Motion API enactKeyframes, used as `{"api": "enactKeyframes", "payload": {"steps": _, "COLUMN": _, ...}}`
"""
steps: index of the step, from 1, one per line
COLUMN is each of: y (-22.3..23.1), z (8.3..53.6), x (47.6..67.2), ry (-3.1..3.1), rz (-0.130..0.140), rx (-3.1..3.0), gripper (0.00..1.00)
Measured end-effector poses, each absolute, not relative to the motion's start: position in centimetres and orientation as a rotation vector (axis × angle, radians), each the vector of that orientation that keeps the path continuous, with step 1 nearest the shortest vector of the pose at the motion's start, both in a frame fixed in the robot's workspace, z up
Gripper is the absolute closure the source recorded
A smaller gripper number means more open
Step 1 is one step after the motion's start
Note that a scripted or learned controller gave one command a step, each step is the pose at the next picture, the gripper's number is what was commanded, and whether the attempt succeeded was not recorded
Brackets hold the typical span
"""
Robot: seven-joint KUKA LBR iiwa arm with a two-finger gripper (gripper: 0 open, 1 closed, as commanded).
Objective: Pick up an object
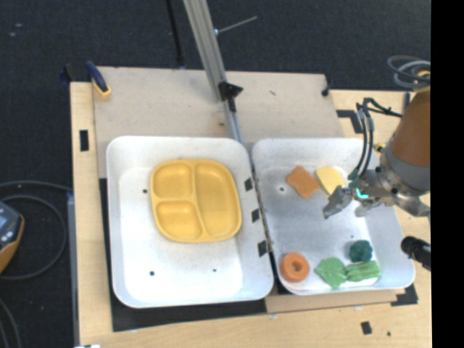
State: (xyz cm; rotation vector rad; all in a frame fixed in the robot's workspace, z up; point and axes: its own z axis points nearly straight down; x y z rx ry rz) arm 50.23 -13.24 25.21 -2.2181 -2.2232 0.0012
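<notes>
The right bin (290,162) holds several small objects. An orange-brown block (302,182) and a pale yellow block (330,178) lie near its middle. Along the front lie an orange ring (294,267), a light green piece (346,272) and a dark green ball (360,251). My gripper (346,203) hangs over the right side of this bin, just below the yellow block, with its two dark fingers spread apart and nothing between them.
The left bin (130,267) carries a yellow divided plate (196,199). A metal pole (206,42) slants up from the back, between the bins. A cable bundle (366,122) hangs beside the arm at the right.
</notes>
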Motion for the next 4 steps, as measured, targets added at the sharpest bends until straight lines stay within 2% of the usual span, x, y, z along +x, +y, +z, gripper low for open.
{"api": "enactKeyframes", "payload": {"steps": 1, "y": -13.2, "z": 25.3, "x": 50.3, "ry": -2.225, "rz": -0.001, "rx": -2.219, "gripper": 0.00}}
{"api": "enactKeyframes", "payload": {"steps": 2, "y": -13.2, "z": 19.2, "x": 49.7, "ry": -2.220, "rz": 0.005, "rx": -2.218, "gripper": 0.00}}
{"api": "enactKeyframes", "payload": {"steps": 3, "y": -13.6, "z": 12.9, "x": 49.9, "ry": -2.219, "rz": 0.005, "rx": -2.219, "gripper": 0.00}}
{"api": "enactKeyframes", "payload": {"steps": 4, "y": -13.7, "z": 10.0, "x": 50.0, "ry": -2.222, "rz": 0.000, "rx": -2.223, "gripper": 0.00}}
